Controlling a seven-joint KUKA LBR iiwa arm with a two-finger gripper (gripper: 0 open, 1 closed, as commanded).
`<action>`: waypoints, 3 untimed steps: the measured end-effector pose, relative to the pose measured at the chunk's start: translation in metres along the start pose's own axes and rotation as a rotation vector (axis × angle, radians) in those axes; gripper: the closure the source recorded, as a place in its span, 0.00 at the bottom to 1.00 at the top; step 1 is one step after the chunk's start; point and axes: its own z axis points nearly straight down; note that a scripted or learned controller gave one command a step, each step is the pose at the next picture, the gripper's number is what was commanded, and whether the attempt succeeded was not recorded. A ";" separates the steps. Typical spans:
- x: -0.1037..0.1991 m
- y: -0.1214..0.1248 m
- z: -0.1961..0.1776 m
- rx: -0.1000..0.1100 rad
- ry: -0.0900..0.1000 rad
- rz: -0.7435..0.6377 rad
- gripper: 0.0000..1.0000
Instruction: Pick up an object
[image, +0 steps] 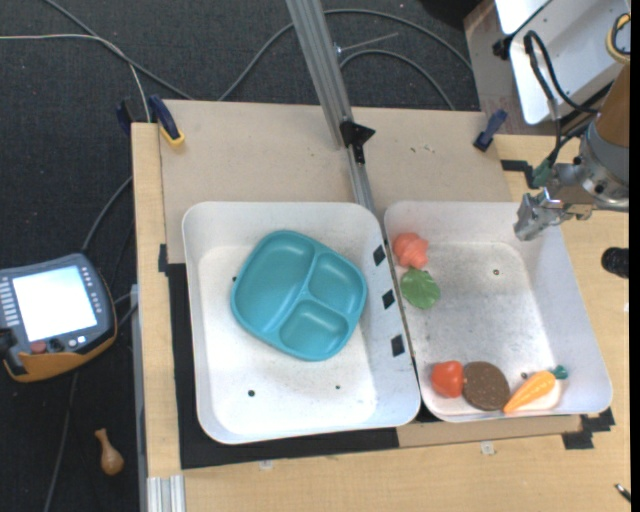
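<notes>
The right bin (520, 300) holds a pink-orange toy food (409, 248) and a green leafy toy (420, 289) along its left wall. At its front lie a red tomato (448, 378), a brown round patty (485, 385) and an orange carrot (531, 390). My gripper (533, 217) hovers over the bin's back right edge, well away from all of them, with nothing seen in it. The left bin (215, 400) carries a teal sectioned plate (298, 293).
A metal post (330, 80) rises behind the gap between the bins. Blue clamps (167, 126) (489, 129) grip the board's back corners. A teach pendant (52, 315) lies off the bench to the left, and cables run across the dark floor.
</notes>
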 end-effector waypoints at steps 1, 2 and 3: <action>0.000 0.001 -0.020 0.001 0.000 -0.001 1.00; 0.045 -0.007 -0.013 0.006 0.003 -0.002 1.00; 0.108 -0.001 -0.005 0.007 0.004 -0.006 1.00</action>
